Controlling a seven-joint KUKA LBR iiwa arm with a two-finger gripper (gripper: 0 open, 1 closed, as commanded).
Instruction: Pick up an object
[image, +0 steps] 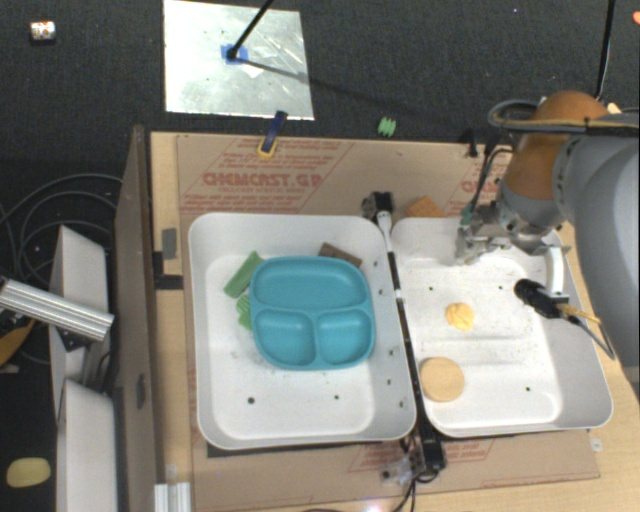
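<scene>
My gripper hangs over the back of the right bin, close to its far wall. A small yellow lumpy piece lies in the middle of that bin, some way in front of the gripper. A flat tan round piece rests nearer the front left corner. In the left bin sits a blue divided plate. Green pieces poke out from under its left side, and a brown block lies at its back edge.
A tan wedge sits just behind the right bin's far left corner, outside it. The arm's grey body looms over the right bin's right side. A black rail runs between the bins.
</scene>
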